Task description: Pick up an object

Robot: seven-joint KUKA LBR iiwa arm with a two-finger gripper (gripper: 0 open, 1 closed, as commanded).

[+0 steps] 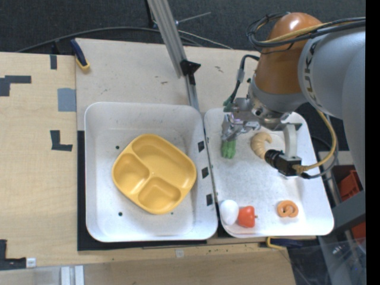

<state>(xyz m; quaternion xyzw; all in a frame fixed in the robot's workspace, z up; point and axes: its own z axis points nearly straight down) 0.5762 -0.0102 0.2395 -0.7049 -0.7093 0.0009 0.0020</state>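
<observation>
Two bins are sitting side by side on the bench. We are listing the left bin (98, 218) as carrying one yellow tray (154, 173) with three compartments, lying near its middle.

We are listing the right bin (314, 218) as carrying five small items: a green piece (228, 149) at the upper left, a croissant (260, 143) just to its right, an egg (228, 209) and a red pepper (247, 217) touching each other at the lower left, and an orange ring (287, 209) at the lower right, well apart from the rest.

We are placing the gripper (233, 130) directly above the green piece, with the arm (285, 58) hanging over the top of the right bin. The metal fingers are reaching down to the piece's upper end, but we cannot tell whether they are apart, together, or clamped on it; the wrist is hiding too much. The piece appears to be resting on the bin floor, though that too is uncertain.

We are judging the step in hand as the grasp itself: the claw is lowering onto or closing at the green piece, and no lift is showing yet. The next move is calling for a firm closure across the piece's narrow sides, then a straight rise clear of the bin wall and the croissant beside it. A loose pinch at the very tip is looking likely to slip.
</observation>
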